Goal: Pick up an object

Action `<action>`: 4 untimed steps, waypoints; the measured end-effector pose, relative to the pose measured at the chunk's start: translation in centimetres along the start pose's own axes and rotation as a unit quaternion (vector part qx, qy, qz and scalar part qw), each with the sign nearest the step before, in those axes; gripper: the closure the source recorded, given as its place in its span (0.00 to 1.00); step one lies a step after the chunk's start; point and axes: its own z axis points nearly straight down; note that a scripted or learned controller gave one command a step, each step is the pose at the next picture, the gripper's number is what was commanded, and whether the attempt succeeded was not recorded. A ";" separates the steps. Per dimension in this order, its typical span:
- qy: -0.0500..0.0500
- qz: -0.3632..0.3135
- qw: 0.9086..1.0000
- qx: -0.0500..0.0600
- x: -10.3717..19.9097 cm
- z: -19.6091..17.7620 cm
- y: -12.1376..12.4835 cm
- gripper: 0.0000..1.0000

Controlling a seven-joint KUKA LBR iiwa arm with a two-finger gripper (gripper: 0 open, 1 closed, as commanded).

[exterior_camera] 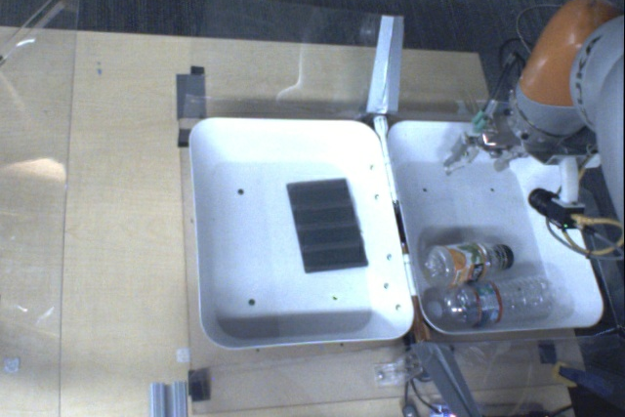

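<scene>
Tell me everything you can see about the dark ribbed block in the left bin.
The block is a flat, dark grey to black rectangle. Three grooves across its top split it into four bands. It looks matte, perhaps foam or rubber. It lies flat on the floor of the left bin, near the middle, turned slightly so that its long side runs from upper left to lower right. It touches the bin floor alone and sits apart from every wall.
</scene>
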 end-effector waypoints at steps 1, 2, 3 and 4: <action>-0.001 -0.031 1.000 -0.001 -3.2 4.7 -7.8 0.00; -0.008 -0.050 0.998 -0.022 -2.3 3.9 -13.7 0.00; -0.002 -0.156 0.988 -0.007 5.5 4.4 -13.4 0.00; -0.002 -0.156 0.988 -0.010 5.6 3.3 -13.1 1.00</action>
